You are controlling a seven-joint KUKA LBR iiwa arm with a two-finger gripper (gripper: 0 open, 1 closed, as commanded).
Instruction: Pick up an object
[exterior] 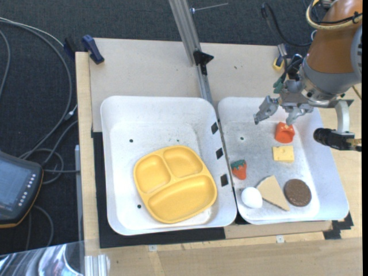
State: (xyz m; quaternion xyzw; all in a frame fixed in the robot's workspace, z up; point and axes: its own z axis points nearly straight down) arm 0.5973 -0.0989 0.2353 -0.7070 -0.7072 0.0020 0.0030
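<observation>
The pincer point(277, 115) hangs over the upper part of the right-hand shallow white bin point(322, 209), its two grey fingers spread wide with nothing between them. One finger points toward the bin's middle, the other sits just above the small orange-red toy pepper point(284, 132).

The pale wooden surface point(149, 68) carries two bins side by side. The right bin holds six small things: the one orange-red pepper, one flat yellow square of toy cheese point(283, 153) just below it, one round dark-brown disc like a cookie point(298, 192) near the front corner, one tan wedge-shaped slab point(274, 192) touching that disc's left side, one smooth white egg-shaped piece point(251, 197) against the wedge's left edge, and one small red-and-green toy strawberry point(239, 169) close to the bin's left wall.

The left-hand shallow white bin point(115, 119) holds a single thing: one glossy yellow plastic plate point(175, 184) with rounded corners, moulded into three compartments, two small and one large. It lies flat toward the bin's front.

Both bins have speckled, scuffed floors and rounded rims.
</observation>
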